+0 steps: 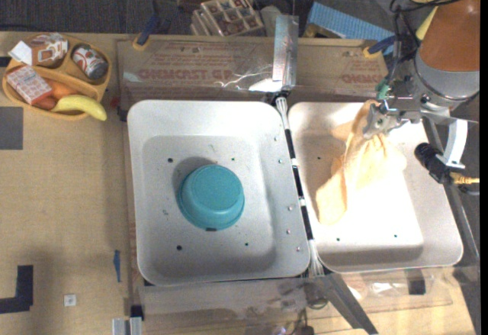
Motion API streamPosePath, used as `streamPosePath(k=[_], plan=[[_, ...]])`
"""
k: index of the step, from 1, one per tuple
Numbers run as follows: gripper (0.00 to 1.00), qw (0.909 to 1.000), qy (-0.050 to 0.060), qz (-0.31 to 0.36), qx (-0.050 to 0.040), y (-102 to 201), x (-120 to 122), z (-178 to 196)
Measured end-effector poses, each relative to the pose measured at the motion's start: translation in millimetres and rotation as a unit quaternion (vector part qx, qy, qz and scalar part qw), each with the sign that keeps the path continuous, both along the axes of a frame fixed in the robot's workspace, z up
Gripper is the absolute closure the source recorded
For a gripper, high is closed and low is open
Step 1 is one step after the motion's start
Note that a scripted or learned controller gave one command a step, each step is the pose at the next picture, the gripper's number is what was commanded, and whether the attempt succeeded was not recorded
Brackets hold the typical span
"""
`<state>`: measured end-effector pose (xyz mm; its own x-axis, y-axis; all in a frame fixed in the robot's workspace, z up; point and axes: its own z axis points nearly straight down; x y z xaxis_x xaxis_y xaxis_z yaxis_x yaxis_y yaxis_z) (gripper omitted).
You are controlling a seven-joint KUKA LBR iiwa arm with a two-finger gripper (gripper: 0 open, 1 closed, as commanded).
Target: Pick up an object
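A pale orange cloth (349, 167) hangs stretched over the right bin (427, 246), its top corner pinched between the fingers of my gripper (376, 119) near the bin's back edge. The cloth's lower end trails down toward the bin floor at the left. The gripper is shut on the cloth. A teal bowl (212, 196) lies upside down in the middle of the left bin (152, 135), well away from the gripper.
Cardboard panels (198, 70) stand behind both bins. An orange tray (57, 85) with a banana and packaged food sits at the far left on the bench. Cables and the arm's body (450, 43) crowd the upper right.
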<state>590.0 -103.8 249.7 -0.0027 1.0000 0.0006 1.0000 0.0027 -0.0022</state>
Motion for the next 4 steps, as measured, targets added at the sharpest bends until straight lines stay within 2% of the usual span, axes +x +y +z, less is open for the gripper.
streamPosePath(k=[1,2,3,4], plan=[[0.0,0.9999,-0.004,-0.011,-0.0011,-18,-8,-152],[0.0,1.0,-0.002,-0.005,-0.0007,33,37,-65],[0.0,1.0,-0.002,0.009,-0.001,2,66,-135],[0.0,0.9662,-0.005,0.258,-0.001,-11,80,-159]])
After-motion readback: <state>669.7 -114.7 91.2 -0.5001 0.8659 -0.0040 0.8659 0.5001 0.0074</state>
